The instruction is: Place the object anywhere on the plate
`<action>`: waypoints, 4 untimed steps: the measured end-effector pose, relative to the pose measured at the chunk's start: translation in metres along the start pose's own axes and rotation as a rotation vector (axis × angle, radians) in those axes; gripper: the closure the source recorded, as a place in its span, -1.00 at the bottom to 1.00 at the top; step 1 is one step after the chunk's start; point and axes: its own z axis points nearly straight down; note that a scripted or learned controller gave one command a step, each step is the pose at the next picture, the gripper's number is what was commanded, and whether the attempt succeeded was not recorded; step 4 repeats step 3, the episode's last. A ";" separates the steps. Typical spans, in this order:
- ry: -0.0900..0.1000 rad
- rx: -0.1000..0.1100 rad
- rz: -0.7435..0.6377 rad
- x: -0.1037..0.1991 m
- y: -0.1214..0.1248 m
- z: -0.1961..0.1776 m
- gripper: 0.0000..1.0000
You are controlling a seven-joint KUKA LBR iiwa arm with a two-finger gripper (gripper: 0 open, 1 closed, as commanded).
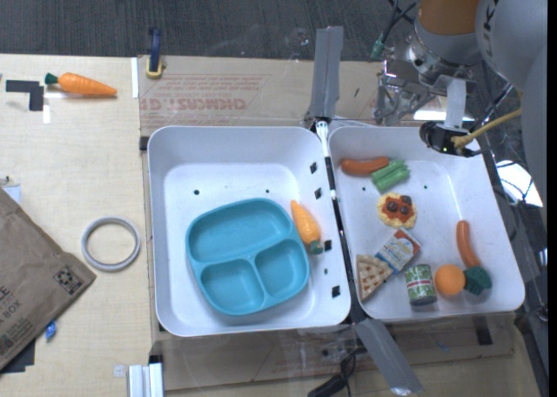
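Overhead view of two white bins. The gripper (pixel 435 95) hangs above the far edge of the right bin (pixel 500 212); whether it is open or closed cannot be told, and nothing is seen held. The blue plate (pixel 248 256) lies in the left bin (pixel 161 212), with an orange carrot (pixel 305 222) resting just off its right rim, not yet on it. A sound next step, judged from here: descend over the carrot's middle, grip across its narrow width, lift clear of the rim, release over a compartment. The bench (pixel 70 178) also carries a second carrot (pixel 83 84) far left and a tape ring (pixel 110 242).
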 end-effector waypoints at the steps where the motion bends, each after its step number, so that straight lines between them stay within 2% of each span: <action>1: -0.003 0.001 -0.001 0.000 0.000 -0.008 1.00; 2: 0.018 -0.008 0.045 -0.029 0.006 -0.037 1.00; 3: 0.019 -0.003 0.205 -0.020 -0.005 0.042 1.00; 4: 0.019 -0.003 0.205 -0.020 -0.005 0.042 1.00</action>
